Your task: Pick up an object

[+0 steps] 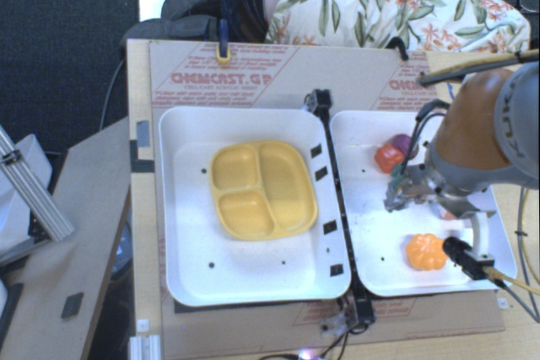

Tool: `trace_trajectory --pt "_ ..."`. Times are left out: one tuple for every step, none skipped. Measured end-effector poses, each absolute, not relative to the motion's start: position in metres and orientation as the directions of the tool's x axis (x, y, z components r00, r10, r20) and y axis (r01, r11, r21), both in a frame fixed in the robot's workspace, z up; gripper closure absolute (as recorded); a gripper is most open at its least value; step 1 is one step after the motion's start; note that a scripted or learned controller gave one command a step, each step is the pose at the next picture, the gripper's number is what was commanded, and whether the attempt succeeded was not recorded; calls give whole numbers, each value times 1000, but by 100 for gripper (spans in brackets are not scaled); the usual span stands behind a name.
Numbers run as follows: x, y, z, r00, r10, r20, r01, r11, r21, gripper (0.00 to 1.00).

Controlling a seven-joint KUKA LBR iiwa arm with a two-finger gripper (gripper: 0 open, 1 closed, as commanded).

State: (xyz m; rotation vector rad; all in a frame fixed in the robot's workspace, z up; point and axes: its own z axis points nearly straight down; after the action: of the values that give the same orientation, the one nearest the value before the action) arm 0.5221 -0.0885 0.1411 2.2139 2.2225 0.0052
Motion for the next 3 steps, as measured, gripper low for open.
trace_trajectory --pt "531 -88 203 -4 1000 -1 1000 4 8 100" --pt "540 -94 252 -4 1000 -2 1000 4 7 100" --pt "545 -37 258 -10 1000 2 1000 10 3 100"
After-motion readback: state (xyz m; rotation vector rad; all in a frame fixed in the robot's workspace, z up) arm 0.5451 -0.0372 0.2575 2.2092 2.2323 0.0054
